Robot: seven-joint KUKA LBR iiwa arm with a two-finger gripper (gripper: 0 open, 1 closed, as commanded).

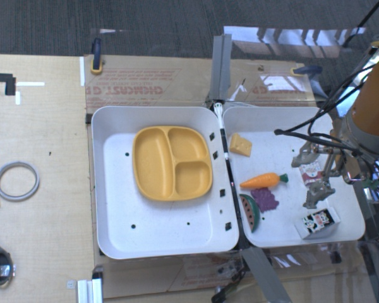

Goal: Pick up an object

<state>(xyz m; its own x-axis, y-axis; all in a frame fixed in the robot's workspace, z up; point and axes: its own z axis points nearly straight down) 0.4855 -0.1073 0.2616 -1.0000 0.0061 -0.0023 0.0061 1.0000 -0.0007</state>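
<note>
A robot gripper (316, 180) hangs over the right bin (284, 235), its fingers apart and holding nothing. To its left lie a toy carrot (263, 181), purple grapes (265, 199), a watermelon slice (250, 211) and cheese (240, 145); a small carton (318, 221) (black-and-white) sits just below. The left bin (114, 219) holds a yellow divided plate (172, 163).
</note>
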